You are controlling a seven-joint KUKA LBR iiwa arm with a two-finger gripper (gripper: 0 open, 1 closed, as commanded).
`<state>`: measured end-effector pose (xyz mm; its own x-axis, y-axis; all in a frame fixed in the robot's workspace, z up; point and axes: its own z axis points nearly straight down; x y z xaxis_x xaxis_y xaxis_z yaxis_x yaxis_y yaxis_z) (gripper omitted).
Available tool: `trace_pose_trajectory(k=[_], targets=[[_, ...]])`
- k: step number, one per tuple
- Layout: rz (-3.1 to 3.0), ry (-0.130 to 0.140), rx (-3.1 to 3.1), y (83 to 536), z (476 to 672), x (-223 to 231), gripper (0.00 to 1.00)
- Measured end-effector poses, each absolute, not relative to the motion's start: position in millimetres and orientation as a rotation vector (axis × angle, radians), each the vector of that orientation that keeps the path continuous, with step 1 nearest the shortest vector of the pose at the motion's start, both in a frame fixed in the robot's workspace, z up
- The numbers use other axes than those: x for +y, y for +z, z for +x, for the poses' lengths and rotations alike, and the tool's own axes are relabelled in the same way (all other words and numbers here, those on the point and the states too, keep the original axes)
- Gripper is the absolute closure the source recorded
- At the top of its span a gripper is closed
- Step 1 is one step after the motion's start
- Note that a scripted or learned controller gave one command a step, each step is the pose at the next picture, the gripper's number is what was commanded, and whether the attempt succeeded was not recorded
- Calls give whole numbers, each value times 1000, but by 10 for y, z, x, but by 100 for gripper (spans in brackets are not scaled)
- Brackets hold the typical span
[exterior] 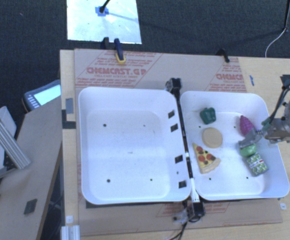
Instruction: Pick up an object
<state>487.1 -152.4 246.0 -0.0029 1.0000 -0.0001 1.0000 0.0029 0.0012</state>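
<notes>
The arm enters from the right edge, and the tool [250, 143] sits low over the right bin [235, 100], near its right wall. From where I stand the grey fingertips end at a small green piece [248, 150]. The tip appears to touch or overlap the top of that piece, but I cannot tell whether the piece is clamped or merely under the tool. How far apart the tips stand cannot be made out; the tool body blurs into the object.

Contents of the right bin, all resting on the floor of the bin:
- magenta oval piece [245, 125], just beside the tool, up and left of it.
- green can [257, 164] with a spotted label, lying tilted, just below the green piece and near or touching it.
- tan disc [212, 137], mid-bin, flat.
- pizza slice [205, 158], yellow crust with red topping, just below the disc.
- dark green pepper [208, 115], toward the back of the bin, apart from the rest.

The left bin [92, 149] shares a black-clipped seam with the right one. Both bins lie on a cardboard sheet [145, 69] with red print, on the worktop [67, 74]. A yellow clamp [119, 54] grips the sheet's back edge.
</notes>
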Motion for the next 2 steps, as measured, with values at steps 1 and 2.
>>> trace_pose_trajectory(k=[1,2], targets=[[2200,19,2216,4046,4999,-1395,0],[2193,21,2238,5001,4978,14,0]])
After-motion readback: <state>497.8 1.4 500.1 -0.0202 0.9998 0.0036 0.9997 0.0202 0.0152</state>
